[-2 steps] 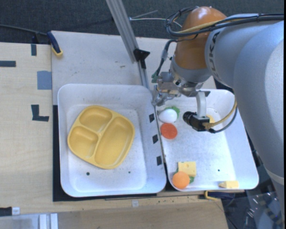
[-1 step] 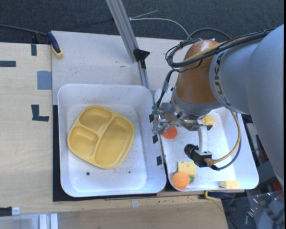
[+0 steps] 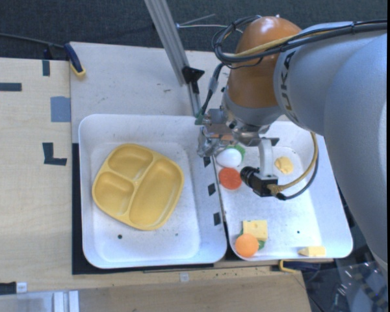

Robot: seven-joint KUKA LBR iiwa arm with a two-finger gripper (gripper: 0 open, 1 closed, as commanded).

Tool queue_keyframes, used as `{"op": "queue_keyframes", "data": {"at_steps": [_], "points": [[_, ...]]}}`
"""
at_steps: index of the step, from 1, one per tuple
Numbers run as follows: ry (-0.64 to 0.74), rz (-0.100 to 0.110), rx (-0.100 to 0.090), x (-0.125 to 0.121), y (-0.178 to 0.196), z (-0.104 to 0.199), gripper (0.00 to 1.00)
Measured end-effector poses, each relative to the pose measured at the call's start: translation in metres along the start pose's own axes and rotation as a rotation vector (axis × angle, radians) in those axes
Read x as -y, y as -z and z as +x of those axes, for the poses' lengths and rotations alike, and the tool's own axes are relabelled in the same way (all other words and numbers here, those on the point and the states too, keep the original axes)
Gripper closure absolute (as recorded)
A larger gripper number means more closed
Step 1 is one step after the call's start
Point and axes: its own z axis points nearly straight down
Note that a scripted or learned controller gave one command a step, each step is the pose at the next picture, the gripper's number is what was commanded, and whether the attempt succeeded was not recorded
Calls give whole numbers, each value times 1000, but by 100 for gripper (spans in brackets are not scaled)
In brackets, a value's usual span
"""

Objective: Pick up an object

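1. Grey arm housing (image 3: 351, 109) with its orange band (image 3: 263, 44) looms largest and nearest the lens, reaching in over the right white bin (image 3: 325, 229).
2. My tool (image 3: 222, 149) sits low at that bin's left wall. I cannot tell whether it is released, clenched or grasping anything; the wrist hides it.
3. Likely target: small white egg-shaped object (image 3: 231, 156), in the right bin's upper-left part, just beside the tool on its right. A red-orange round object (image 3: 230, 179) lies just in front of it.
4. Also in this bin: yellow cheese-like block (image 3: 255, 229), orange ball (image 3: 246, 245), pale yellow piece (image 3: 284, 166), small yellow wedge (image 3: 311, 251).
5. Left white bin (image 3: 94, 239) holds a yellow sectioned plastic plate (image 3: 138, 186).
6. Judgement: pick not yet confirmed; the move turns on a small sideways offset toward the egg.
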Motion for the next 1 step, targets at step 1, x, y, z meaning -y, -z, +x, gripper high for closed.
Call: {"op": "queue_keyframes", "data": {"at_steps": [1], "points": [[0, -2, 0, -49, 43, 28, 100]]}}
